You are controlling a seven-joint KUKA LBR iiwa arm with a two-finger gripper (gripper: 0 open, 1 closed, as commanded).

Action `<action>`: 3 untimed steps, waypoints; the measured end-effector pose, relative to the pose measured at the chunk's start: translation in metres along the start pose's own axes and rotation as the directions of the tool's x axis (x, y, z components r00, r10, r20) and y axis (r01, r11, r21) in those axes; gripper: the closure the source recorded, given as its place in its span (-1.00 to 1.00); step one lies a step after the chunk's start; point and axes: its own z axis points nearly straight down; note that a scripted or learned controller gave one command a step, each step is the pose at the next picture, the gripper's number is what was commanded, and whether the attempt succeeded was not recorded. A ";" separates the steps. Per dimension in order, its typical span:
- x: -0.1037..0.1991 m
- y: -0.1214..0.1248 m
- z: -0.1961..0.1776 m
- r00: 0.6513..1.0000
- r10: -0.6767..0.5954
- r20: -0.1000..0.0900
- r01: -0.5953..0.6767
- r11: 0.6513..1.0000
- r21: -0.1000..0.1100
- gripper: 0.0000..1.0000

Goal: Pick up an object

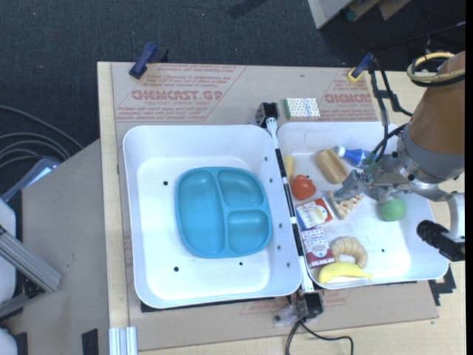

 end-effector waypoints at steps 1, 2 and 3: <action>-0.010 0.067 0.136 1.000 -0.001 0.002 0.001 1.000 -0.013 -1.00; -0.012 0.067 0.125 1.000 0.002 0.007 -0.002 1.000 -0.017 1.00; -0.012 0.067 0.126 1.000 0.002 0.007 -0.002 1.000 -0.016 -1.00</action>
